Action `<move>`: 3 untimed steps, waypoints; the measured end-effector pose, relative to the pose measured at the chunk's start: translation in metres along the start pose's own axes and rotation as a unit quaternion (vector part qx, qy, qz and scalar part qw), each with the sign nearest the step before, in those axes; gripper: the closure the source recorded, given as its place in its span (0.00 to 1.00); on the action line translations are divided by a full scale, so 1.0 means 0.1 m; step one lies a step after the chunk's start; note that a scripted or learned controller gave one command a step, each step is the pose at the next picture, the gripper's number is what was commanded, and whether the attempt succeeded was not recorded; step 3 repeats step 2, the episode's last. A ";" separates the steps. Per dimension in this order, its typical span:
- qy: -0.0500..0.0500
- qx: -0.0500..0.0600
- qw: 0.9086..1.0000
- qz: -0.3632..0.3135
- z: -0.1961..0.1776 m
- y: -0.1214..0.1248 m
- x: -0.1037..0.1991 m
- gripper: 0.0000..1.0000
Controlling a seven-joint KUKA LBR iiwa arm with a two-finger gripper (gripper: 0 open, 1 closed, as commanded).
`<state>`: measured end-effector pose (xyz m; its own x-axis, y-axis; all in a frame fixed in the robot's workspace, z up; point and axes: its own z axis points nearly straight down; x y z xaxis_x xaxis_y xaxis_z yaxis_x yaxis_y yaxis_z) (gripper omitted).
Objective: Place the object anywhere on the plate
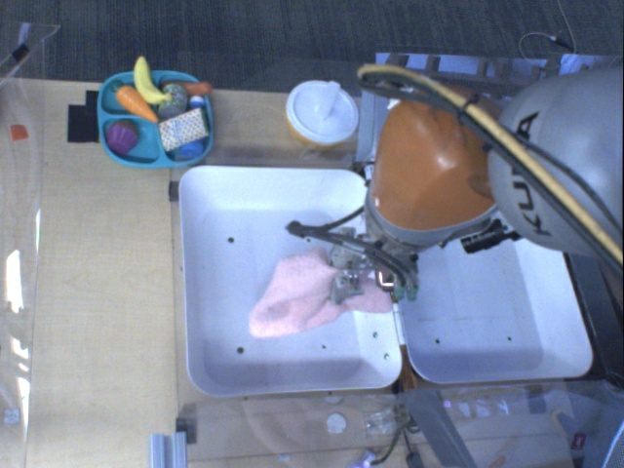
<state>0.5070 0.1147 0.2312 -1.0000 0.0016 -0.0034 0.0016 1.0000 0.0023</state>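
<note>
One pink cloth point(297, 300) is seen crumpled on the floor of the left bin point(224, 261), in the lower middle of the frame. Its long axis runs from the lower left up toward the right, where its right end is overlapped by the pincer point(353, 283). The pincer is placed at that right end of the cloth, with most of the fabric trailing away to its lower left. Whether a fold is clamped cannot be told, since the metal parts are crowded together and the tips are blurred against the cloth.

The grey arm with its orange band point(429, 169) is seen coming in from the right, above the divide between the left bin and the right bin point(526, 310).

The compartment plate point(154, 120), blue and loaded with toy food, is found on the tabletop point(97, 291) in the upper left of the frame, outside both bins. It lies up and to the left of the pincer, well apart from the cloth, so a diagonal carry over the bin's upper left rim is judged to be needed. A white lidded cup point(322, 111) stands above the left bin's upper right corner.
</note>
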 end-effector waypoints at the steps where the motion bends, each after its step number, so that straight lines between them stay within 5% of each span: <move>1: -0.001 0.000 1.000 -0.002 0.04 0.51 0.08 1.00; 2: -0.001 0.000 1.000 -0.002 0.04 0.51 0.08 0.00; 3: -0.001 0.000 1.000 -0.002 0.04 0.51 0.08 0.00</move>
